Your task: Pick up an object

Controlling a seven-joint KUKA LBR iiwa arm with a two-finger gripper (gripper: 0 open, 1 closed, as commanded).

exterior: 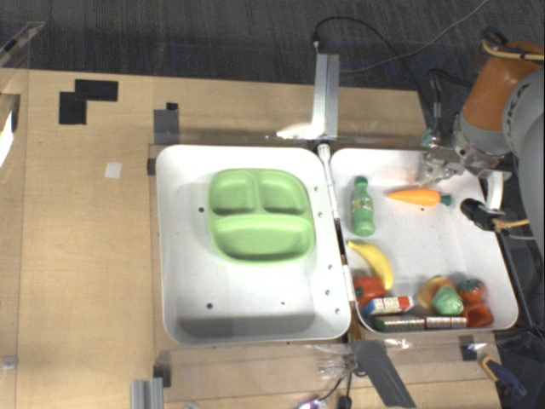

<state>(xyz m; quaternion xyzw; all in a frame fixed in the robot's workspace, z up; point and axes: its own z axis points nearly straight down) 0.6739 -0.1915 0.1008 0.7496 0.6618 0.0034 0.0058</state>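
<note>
End effector (438,162) hangs at right bin (426,254) far corner, finger state cannot tell. Carrot (414,197) lies just below-left of it, long axis across bin, tip toward bottle (362,204). Short drop needed.

The arm (511,100) comes in from the right edge, grey with its orange band uppermost at the top right corner. It bends down and to the left toward the wrist. The gripper (441,167) hangs at the arm's lower left end, pointing downward, metal parts pale and blurred together.
</note>
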